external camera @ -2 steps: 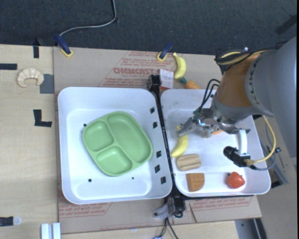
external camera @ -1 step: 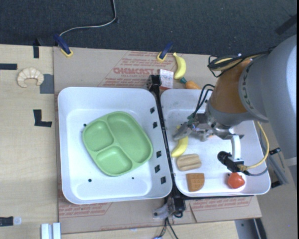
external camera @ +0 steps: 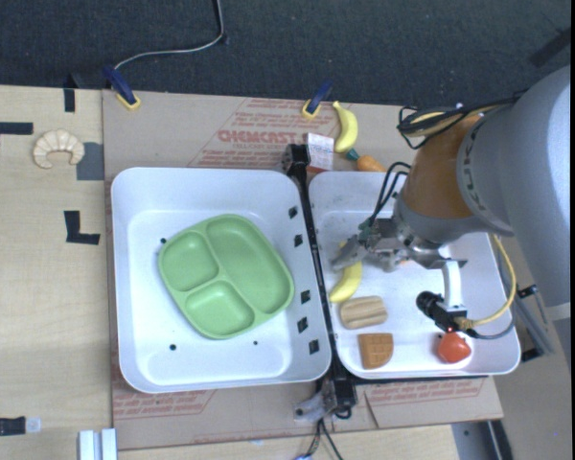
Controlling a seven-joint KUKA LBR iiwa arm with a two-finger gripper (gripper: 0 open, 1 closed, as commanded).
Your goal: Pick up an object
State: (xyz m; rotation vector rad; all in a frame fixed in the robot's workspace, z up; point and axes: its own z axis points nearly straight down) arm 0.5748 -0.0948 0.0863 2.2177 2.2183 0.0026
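In the right bin (external camera: 489,357) lie a yellow banana (external camera: 346,283), a tan bread roll (external camera: 362,310), an orange-brown toast piece (external camera: 375,349) and a red tomato (external camera: 452,347). My gripper (external camera: 356,250) hangs low over the bin's left part, just above the upper end of the banana. Its grey fingers point left and down toward the bin's divider. The arm's body hides much of the wrist, and I cannot tell how the fingers stand or whether anything is between them.
The left bin (external camera: 134,257) holds a green divided plate (external camera: 226,274). Outside the bins, a second banana (external camera: 346,127) and an orange piece (external camera: 368,164) lie on the cardboard behind the right bin. A croissant (external camera: 57,148) rests far left on the bench.
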